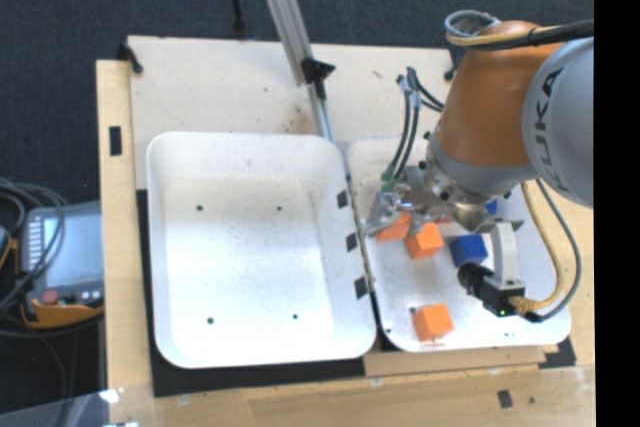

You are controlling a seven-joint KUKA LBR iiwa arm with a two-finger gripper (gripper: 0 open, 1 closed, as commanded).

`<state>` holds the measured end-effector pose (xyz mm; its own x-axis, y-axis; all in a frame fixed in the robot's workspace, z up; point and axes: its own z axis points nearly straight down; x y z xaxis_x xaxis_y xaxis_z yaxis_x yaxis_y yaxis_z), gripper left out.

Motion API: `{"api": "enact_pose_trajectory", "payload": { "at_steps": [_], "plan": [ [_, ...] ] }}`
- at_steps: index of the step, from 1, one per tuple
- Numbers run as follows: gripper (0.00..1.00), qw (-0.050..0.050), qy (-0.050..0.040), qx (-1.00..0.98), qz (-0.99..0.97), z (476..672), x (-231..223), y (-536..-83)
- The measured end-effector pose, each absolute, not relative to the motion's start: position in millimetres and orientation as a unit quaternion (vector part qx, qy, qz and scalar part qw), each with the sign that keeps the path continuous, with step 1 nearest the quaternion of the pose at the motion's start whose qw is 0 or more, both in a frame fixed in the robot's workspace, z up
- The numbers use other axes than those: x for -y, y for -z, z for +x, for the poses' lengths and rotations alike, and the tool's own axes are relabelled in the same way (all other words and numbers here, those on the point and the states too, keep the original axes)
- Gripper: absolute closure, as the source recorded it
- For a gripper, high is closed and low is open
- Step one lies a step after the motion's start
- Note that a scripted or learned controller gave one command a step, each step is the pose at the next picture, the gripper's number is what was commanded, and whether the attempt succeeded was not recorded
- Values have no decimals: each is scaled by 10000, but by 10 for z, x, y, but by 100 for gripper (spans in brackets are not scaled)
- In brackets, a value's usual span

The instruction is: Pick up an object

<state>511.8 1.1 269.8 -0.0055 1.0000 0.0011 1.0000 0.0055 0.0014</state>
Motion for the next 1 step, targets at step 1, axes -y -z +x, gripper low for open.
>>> {"api": "enact_pose_trajectory", "payload": {
  "at_steps": [1],
  "plan": [
    [100,-5,-2,-7100,7042,5198,-607,-2673]
  ]
}}
